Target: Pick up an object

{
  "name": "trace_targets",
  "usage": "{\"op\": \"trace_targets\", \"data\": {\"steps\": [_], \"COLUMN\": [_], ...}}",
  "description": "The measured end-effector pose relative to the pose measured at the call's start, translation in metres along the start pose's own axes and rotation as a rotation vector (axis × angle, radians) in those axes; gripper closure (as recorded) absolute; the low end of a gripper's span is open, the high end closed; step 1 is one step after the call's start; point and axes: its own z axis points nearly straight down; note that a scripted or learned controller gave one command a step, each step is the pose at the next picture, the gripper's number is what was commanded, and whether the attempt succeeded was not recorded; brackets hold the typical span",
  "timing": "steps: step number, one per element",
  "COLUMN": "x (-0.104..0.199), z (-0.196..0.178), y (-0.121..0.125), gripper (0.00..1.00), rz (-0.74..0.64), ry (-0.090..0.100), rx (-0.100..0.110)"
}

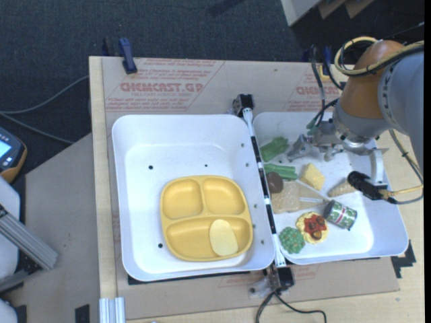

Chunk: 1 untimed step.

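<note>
Nearest the camera, the left bin [135, 180] holds a yellow divided plate [202, 214] with a pale oval piece [223, 237] in its front compartment. The right bin [384, 237] carries toy foods: a broccoli floret [291, 239], a pizza slice [314, 226], a small can [341, 215], a cheese wedge [312, 176] and green pieces [274, 148]. Farther back, the pincer [316, 147] hangs over this bin's rear; whether it is parted or grips anything cannot be told. Both bins rest on the worktop [168, 86].
</note>
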Motion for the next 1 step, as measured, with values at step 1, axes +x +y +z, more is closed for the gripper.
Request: {"op": "trace_targets", "data": {"steps": [1], "x": [0.001], "z": [0.0102], "y": [-0.045], "gripper": [0.0], "rz": [0.004], "ry": [0.002], "rx": [0.006]}}
